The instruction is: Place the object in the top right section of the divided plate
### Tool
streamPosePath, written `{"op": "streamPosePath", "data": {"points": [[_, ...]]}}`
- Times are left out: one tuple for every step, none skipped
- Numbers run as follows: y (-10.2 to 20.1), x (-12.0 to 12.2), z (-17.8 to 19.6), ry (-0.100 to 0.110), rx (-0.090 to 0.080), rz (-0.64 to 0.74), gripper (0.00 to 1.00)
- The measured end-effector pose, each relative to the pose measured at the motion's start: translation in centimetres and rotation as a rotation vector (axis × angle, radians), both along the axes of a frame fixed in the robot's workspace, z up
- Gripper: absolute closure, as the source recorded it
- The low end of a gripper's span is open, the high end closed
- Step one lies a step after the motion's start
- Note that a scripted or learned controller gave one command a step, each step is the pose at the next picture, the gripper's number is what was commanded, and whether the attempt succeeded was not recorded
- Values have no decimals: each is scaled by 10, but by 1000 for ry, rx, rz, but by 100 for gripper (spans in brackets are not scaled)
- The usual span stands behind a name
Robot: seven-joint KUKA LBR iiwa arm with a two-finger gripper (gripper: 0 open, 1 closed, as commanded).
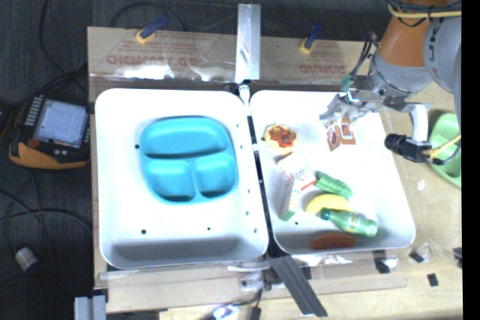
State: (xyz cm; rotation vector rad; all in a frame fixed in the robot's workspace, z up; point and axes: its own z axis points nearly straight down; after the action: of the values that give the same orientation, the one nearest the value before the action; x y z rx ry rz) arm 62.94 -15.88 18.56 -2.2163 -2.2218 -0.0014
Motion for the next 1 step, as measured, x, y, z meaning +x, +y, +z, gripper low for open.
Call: {"op": "streamPosePath", "data": {"points": [[12, -13, -26, 2, -5, -10, 100]]}}
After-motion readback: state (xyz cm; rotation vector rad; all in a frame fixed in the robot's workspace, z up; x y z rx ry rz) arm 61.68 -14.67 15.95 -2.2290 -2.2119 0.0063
